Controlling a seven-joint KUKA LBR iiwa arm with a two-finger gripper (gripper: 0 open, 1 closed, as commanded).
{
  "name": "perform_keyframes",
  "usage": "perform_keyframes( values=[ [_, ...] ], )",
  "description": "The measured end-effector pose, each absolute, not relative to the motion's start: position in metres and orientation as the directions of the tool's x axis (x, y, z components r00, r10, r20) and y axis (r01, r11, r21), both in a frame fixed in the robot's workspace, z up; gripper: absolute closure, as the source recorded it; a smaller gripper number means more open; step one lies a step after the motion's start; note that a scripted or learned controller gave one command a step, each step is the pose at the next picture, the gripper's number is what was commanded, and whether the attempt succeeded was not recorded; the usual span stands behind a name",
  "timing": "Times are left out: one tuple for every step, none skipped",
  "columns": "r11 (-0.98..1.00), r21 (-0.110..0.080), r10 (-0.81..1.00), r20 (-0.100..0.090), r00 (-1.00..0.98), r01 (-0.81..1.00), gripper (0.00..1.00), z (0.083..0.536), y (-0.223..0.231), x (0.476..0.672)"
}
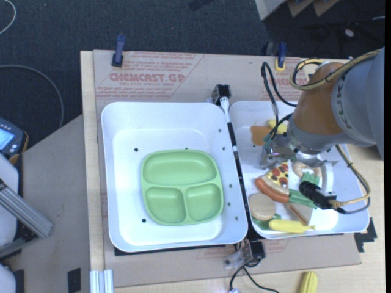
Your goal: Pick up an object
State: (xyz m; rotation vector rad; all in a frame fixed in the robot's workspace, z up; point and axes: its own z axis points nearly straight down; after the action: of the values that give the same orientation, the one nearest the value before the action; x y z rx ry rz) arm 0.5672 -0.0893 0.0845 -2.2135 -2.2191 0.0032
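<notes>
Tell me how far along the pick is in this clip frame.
Done: the grey arm with the orange band has reached over the right white bin, above its pile of toy food. In hand: nothing visible; the hand sits low among the items beside the pizza slice toy, its grip hidden. Left: lifting something. The yellow banana toy and green divided plate lie untouched.

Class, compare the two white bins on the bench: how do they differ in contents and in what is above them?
The left bin holds a single green divided tray, lying flat; the right bin holds a jumble of toy foods, among them a pizza slice, a sausage and a banana. The left bin lies open to view; the arm hangs over the right bin. Both are shallow, white and side by side.
</notes>
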Motion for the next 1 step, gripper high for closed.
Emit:
perform_keyframes(
  values=[
    [0.007,0.015,1.0,0.002,-0.007,1.0,1.0,0.2358,-0.037,0.5415]
  ],
)
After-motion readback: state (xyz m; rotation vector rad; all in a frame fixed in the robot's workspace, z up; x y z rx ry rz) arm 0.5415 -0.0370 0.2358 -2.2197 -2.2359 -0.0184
